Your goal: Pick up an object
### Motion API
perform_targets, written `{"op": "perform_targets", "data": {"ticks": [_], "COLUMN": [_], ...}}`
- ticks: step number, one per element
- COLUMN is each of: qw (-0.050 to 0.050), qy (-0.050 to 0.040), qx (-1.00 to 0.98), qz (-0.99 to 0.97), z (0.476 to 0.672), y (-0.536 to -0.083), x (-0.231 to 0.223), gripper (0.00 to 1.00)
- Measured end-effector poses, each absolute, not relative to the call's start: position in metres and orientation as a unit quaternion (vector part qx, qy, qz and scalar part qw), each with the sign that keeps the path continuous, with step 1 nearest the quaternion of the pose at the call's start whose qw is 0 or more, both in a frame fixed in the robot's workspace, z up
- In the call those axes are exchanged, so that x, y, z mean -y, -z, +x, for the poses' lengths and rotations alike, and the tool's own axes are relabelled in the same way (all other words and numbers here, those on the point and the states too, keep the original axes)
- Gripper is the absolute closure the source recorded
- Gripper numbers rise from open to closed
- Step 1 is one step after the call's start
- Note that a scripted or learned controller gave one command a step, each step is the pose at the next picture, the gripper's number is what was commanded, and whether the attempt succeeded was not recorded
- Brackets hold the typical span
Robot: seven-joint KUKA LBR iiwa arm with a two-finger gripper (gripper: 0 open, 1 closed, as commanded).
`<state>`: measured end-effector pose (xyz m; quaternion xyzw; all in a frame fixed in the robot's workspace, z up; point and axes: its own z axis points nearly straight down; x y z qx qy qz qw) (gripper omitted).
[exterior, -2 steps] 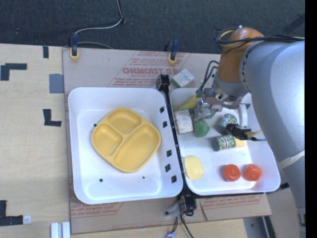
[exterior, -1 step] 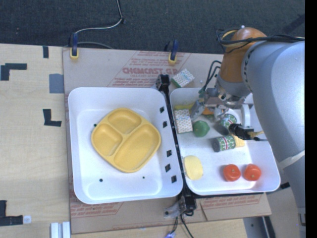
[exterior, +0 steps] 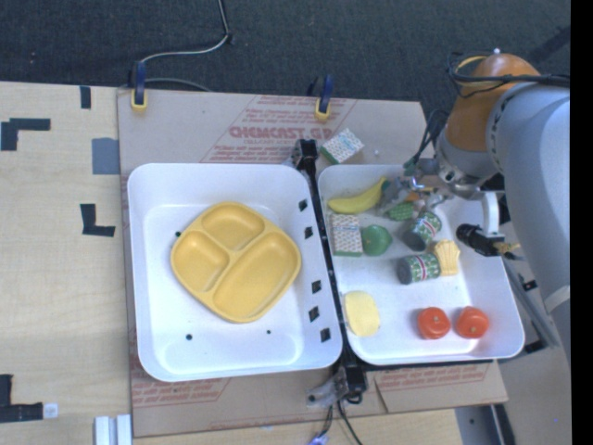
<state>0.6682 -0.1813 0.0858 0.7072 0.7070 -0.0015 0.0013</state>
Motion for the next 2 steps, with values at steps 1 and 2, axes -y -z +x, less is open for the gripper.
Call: {"op": "perform_targets", "data": {"ticks": [1,2], "qw": [-0.008,-0.005], "qy": [0.0002,0.0011], "qx": [-0.709,-0.708], "qz": [0.706,0.706], "z": [0.6680,0.6676], "y": [-0.0844,-0.0935], "x": [0.2185,0.2206], "gripper": [0.00,0.00]}}
